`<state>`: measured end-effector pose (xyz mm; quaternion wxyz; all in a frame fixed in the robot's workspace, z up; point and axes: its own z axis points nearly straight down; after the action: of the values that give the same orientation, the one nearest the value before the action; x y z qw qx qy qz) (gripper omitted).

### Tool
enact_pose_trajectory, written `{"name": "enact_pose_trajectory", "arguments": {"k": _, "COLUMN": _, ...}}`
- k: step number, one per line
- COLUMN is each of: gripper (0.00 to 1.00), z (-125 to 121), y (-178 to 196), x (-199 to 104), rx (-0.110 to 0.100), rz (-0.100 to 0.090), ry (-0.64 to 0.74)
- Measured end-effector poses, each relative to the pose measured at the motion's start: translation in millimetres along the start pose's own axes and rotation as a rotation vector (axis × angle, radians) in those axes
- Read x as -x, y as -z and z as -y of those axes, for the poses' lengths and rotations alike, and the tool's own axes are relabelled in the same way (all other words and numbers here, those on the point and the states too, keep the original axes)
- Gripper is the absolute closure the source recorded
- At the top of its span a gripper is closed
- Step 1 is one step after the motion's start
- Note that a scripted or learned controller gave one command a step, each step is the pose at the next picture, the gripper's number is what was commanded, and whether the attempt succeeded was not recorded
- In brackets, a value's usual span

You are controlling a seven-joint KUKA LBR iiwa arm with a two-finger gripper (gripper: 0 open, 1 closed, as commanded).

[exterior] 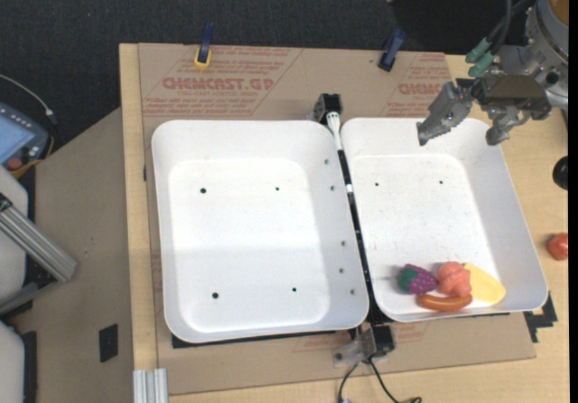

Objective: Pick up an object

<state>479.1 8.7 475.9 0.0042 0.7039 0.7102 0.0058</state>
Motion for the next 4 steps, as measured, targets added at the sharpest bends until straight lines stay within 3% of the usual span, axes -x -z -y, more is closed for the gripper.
{"name": "enact_pose_trajectory", "arguments": {"k": 1, "gripper": 0.0, "z": 3.0, "y": -106.8, "x": 71.1, "rx": -0.025, "rz": 0.003, "ry": -0.017}}
{"name": "enact_pose_trajectory", "arguments": {"k": 2, "gripper": 0.0, "z": -0.9, "y": -11.5, "x": 7.0, "rx": -0.002, "rz": 0.001, "ry": -0.001}}
{"name": "enact_pose_trajectory", "arguments": {"k": 3, "gripper": 0.0, "z": 3.8, "y": -194.6, "x": -6.8, "rx": -0.028, "rz": 0.002, "ry": -0.01}}
{"name": "enact_pose_trajectory", "arguments": {"k": 4, "gripper": 0.0, "z": -0.2, "y": -104.7, "x": -66.0, "rx": -0.003, "rz": -0.001, "ry": 0.0}}
